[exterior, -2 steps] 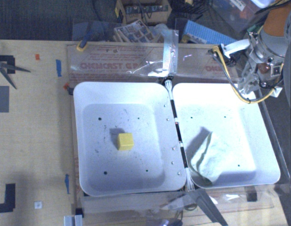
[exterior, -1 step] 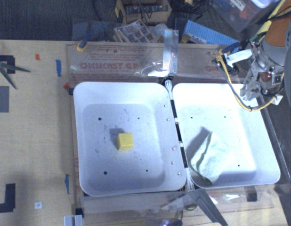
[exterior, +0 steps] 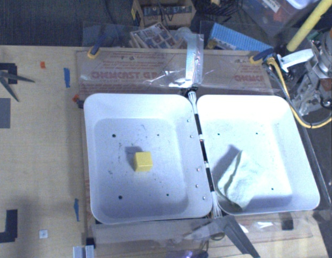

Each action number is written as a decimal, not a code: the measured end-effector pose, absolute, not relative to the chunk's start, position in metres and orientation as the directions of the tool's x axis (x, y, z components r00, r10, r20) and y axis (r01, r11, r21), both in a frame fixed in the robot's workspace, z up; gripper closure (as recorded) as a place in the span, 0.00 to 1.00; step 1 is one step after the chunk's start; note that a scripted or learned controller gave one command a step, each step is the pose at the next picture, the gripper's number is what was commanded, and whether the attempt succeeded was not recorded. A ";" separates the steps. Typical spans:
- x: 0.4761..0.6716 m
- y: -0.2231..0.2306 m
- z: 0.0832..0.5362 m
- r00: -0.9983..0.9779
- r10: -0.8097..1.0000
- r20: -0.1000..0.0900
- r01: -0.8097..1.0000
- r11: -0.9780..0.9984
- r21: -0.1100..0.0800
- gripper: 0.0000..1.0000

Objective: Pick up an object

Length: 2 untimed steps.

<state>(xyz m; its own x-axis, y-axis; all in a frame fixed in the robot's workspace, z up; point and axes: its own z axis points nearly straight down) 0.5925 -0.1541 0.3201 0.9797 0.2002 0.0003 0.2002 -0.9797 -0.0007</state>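
A small yellow block [exterior: 143, 161] lies flat near the middle of the left bin [exterior: 101, 117]. A crumpled white cloth [exterior: 245, 180] lies in the right bin [exterior: 273, 117], towards its front left corner, with its near end draped over the front rim. Part of the grey arm [exterior: 320, 74] with its cables stands at the right edge of the view, beyond the right bin's far right corner and well away from both objects.
Clear plastic sheeting [exterior: 155, 71] is taped along the bench behind the bins. A yellow cable [exterior: 295, 109] loops beside the right bin's right rim. The wooden bench top [exterior: 37, 144] stretches out to the left of the bins.
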 end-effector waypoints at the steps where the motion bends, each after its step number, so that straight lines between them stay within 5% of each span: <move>1: 0.602 -0.171 0.250 0.980 0.198 -0.001 0.198 -0.980 -0.002 1.00; 2: 0.615 -0.187 0.241 0.980 0.199 0.001 0.199 -0.980 0.001 1.00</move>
